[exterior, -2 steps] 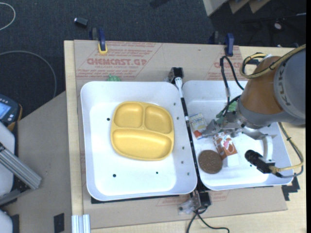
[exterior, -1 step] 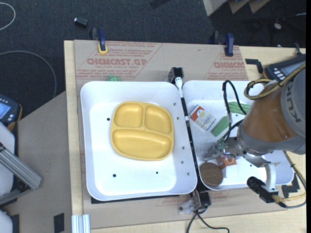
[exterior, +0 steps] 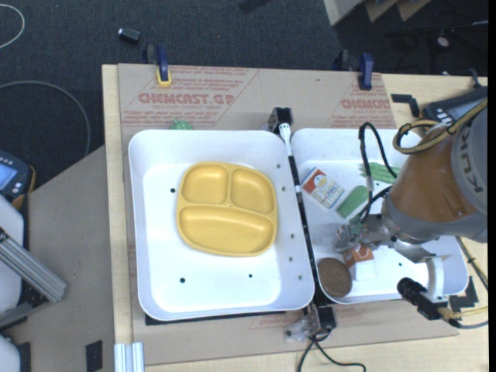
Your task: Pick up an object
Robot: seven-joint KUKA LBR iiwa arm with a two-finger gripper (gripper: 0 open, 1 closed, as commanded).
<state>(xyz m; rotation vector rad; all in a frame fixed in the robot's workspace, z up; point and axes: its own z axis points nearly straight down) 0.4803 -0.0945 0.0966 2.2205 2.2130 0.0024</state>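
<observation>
Gripper low in right bin, "CHEMCAST" board behind

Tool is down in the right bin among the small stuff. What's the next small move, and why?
Probably a short straight lift to check the grasp. The tool sits low in the right bin, amid clutter beside the brown round object and below the green object. Whether it holds anything cannot be seen, and raising it would reveal that.

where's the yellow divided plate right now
The yellow divided plate lies in the left bin, a little above its middle, across the divider from the right bin where the arm works.
</observation>
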